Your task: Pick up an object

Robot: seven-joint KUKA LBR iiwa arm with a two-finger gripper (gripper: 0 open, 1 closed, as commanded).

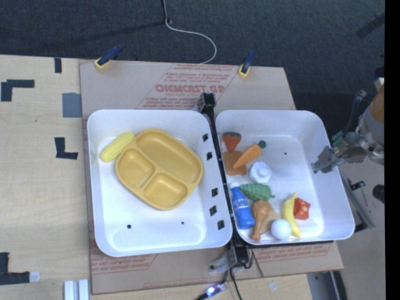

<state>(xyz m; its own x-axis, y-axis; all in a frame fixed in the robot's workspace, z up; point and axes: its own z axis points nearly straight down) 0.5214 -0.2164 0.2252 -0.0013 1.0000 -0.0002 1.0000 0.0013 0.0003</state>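
The right bin (pixel 294 130) holds several toy foods along its left and front sides. Among them are an orange carrot (pixel 249 155), a red strawberry (pixel 232 140), a blue bottle (pixel 241 207), a green piece (pixel 255 191), a brown drumstick (pixel 262 216), a white ball (pixel 280 229), a yellow banana (pixel 290 215) and a red piece (pixel 302 208). My gripper (pixel 324 161) hangs at that bin's right rim, above the bare floor and well right of the carrot. Nothing is seen in it.
The left bin (pixel 109 230) carries a yellow divided plate (pixel 159 167) with a toy corn cob (pixel 117 146) at its upper left. A black divider (pixel 215 167) runs between the bins. Both bins rest on a cardboard sheet (pixel 181 83) held by two clamps.
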